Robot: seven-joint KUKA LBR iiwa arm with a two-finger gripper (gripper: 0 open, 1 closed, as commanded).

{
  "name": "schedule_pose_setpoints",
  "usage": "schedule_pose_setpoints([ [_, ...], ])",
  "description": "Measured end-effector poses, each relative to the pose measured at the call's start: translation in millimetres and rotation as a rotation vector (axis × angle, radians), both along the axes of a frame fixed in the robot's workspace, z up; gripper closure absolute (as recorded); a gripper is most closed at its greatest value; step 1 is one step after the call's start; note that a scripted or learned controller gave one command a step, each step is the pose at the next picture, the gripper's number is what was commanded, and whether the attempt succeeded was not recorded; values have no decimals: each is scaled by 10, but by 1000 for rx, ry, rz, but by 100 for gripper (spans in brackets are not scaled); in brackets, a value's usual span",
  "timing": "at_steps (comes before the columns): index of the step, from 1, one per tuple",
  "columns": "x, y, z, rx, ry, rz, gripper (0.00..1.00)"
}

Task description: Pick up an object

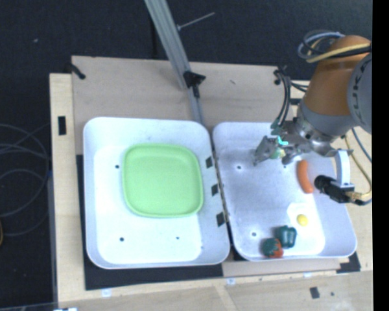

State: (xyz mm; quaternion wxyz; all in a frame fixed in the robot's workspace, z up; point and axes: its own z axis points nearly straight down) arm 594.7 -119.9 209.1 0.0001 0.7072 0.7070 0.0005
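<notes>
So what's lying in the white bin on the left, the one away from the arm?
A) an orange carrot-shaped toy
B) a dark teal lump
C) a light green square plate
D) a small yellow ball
C: the light green square plate with rounded corners lies flat in the shallow white left bin, while the small yellow, orange and teal things all sit in the right bin.

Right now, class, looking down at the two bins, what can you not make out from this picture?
- Gripper, camera view: too small and blurred to tell what state it is in.
- Teal and red items in the right bin: too small to identify, and they overlap.
- Orange object: its upper end is hidden by the arm's wrist.
- Small yellow object: too small to name.
- Surface beneath the green plate in the left bin: covered.
</notes>
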Motion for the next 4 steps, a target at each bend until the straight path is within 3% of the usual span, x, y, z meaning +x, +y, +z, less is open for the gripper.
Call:
schedule_pose_setpoints([
  [1,0,0,-1,0,0,0,0],
  [3,76,23,-1036,-1,4,0,0],
  [4,90,22,-905,0,-1,-1,100],
])
